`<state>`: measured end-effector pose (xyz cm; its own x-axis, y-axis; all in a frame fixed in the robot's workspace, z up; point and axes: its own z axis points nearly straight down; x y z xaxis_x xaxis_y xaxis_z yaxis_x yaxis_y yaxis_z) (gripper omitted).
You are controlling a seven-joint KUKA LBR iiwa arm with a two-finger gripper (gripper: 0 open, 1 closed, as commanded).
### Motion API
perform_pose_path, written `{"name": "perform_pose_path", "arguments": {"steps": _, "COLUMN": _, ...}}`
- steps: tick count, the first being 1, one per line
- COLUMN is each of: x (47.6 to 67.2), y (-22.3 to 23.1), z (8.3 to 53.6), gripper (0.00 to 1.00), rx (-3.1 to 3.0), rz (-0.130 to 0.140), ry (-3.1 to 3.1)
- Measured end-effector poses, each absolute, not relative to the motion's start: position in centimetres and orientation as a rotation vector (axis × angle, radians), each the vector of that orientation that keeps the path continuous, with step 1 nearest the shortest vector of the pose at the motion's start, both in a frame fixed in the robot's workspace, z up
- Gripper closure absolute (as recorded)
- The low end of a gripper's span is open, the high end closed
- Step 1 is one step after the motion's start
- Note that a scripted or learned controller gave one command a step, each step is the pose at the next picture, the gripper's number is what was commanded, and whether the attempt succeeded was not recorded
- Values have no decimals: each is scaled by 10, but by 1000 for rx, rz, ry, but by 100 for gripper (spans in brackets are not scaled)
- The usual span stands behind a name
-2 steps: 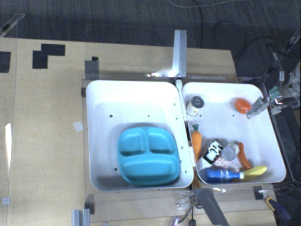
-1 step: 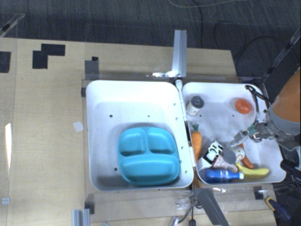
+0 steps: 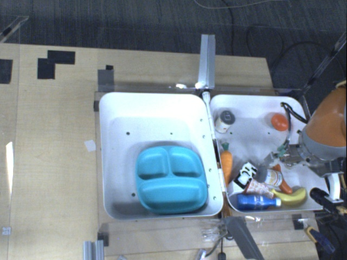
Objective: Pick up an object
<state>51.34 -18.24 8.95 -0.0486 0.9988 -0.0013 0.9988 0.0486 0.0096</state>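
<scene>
The right bin (image 3: 246,106) holds several objects. An orange carrot (image 3: 225,164) lies along its left wall, with a small white jar with a grey lid (image 3: 223,119) behind it. A red-orange ball (image 3: 280,122) sits at the back right. Along the front wall lie a blue bottle (image 3: 256,201) and a yellow banana (image 3: 290,197), with a black-and-white item (image 3: 246,173) and a pale tube (image 3: 261,187) just behind them. My gripper (image 3: 281,158) hangs low in the right half of this bin, above the pile near the banana. Nothing shows held in it.
The left bin (image 3: 124,118) carries a blue divided plate (image 3: 171,180) at its front right. A metal post (image 3: 207,58) stands behind the divider between the bins. The arm's orange band (image 3: 331,118) overhangs the right bin's right wall. Cables lie on the dark floor behind.
</scene>
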Motion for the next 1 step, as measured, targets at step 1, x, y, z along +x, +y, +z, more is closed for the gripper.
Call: {"name": "perform_pose_path", "arguments": {"steps": 1, "x": 516, "y": -181, "z": 102, "gripper": 100, "rx": 2155, "rz": 18, "ry": 2268}}
